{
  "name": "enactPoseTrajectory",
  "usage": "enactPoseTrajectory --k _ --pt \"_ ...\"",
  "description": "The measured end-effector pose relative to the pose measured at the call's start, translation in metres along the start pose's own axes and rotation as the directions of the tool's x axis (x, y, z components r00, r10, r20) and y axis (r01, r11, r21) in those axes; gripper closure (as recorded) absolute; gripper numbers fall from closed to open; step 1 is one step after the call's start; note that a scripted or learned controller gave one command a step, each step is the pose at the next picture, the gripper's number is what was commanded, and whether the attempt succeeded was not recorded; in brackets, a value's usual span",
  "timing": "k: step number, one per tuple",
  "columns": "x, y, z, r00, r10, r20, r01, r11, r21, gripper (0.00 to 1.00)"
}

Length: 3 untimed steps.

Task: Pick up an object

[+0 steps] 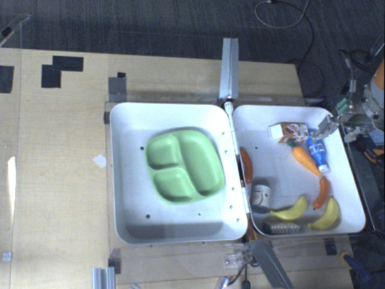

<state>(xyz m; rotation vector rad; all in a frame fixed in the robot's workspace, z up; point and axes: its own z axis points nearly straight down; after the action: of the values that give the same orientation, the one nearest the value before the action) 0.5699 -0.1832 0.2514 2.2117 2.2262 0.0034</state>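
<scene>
The right bin [343, 161] holds several objects. A blue bottle [317, 152] lies beside an orange carrot [305, 160], with a printed snack packet [291, 131] just behind them. Two yellow bananas [289, 209] [326, 215] rest near the front wall, a red sausage [323, 190] between them. A small can [260, 194] and another sausage [246, 164] lie along the left wall. My gripper [329, 124] hangs over the bin's back right corner, just above and to the right of the blue bottle, with nothing seen in it.
The left bin [126, 179] carries a green divided plate [183, 164]. A metal post [229, 71] rises behind the ridge between the bins. A dark flat item [283, 227] lies at the right bin's front wall. Cables hang at the arm's right.
</scene>
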Motion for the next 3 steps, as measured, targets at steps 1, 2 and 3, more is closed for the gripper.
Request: enactPoseTrajectory --k 1,2,3 --pt "-0.020 0.018 0.155 1.000 0.000 0.000 0.000 1.000 -0.003 0.00" --pt "0.031 0.041 0.137 0.999 -0.053 -0.001 0.053 0.999 -0.001 0.00" --pt "-0.009 0.031 0.051 0.997 0.077 0.001 -0.077 0.997 -0.003 0.00"
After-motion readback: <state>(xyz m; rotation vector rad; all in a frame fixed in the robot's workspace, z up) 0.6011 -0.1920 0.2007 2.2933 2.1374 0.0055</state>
